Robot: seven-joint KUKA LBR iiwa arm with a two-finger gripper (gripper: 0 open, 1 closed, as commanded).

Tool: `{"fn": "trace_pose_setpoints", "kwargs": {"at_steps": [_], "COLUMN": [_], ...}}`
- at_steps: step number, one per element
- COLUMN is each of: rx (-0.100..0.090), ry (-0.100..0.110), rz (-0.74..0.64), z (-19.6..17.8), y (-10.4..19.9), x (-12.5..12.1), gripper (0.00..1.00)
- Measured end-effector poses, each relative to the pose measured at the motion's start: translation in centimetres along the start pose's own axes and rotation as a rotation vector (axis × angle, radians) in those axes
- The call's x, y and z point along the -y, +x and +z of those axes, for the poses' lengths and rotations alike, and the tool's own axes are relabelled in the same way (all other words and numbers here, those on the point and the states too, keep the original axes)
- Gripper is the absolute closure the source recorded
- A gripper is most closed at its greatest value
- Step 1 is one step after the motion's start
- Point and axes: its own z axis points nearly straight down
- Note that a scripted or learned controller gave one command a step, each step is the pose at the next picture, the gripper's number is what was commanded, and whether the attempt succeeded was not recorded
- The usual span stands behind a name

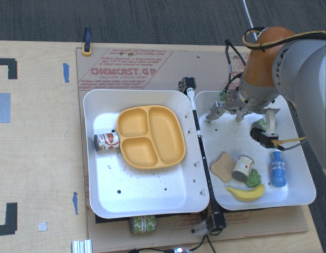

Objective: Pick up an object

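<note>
The gripper [226,113] hangs over the upper part of the right bin [305,191], its two thin metal fingers [213,115] spread wide with bare white bin floor between them; they grip nothing. Just right of it, near the bin's upper right, a small green and white thing [268,123] is partly hidden by a black cable.

Lower in that bin lies a cluster: a flat tan slice of bread [222,166], a small tin can [242,167] tipped on its side touching a knobbly green broccoli piece [253,179], a curved yellow banana [247,193] below them, and a blue plastic bottle [277,170] at the right.

In the left bin [99,194], centre frame, a smooth yellow three-part plate [151,136] lies flat, with a red and white can [106,140] on its side touching its left edge. A green can [143,224] lies outside, below that bin.
</note>
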Motion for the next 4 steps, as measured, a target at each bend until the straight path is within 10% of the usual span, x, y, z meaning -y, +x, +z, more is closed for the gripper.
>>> {"fn": "trace_pose_setpoints", "kwargs": {"at_steps": [3, 4], "rx": [0.001, 0.002], "ry": [-0.008, -0.014], "rz": [0.001, 0.002], "z": [-0.1, -1.2], "y": [0.1, 0.1], "x": [14.4, 14.2], "gripper": [0.0, 1.0]}}
